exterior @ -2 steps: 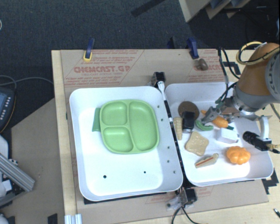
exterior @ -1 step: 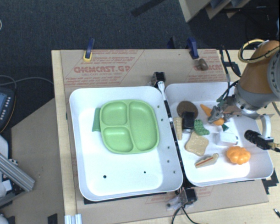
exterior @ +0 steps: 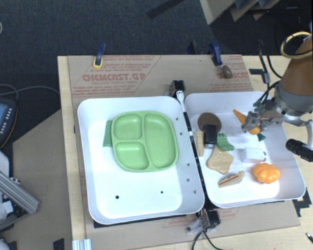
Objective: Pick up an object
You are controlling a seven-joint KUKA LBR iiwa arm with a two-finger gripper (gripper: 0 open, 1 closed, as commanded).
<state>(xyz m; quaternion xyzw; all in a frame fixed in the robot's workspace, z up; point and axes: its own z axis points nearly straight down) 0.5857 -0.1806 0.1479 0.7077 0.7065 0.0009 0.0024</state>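
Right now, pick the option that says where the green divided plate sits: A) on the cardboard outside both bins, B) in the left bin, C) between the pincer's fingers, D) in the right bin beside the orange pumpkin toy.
B: the green divided plate lies flat in the left bin, while the orange pumpkin toy and the other small items lie in the right bin.

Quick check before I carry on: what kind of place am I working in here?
Most likely a robotics lab bench, not a kitchen: two white bins sit on a cardboard sheet clamped to the bench, toy food like the orange pumpkin fills the right bin, and loose cables trail over dark carpet.
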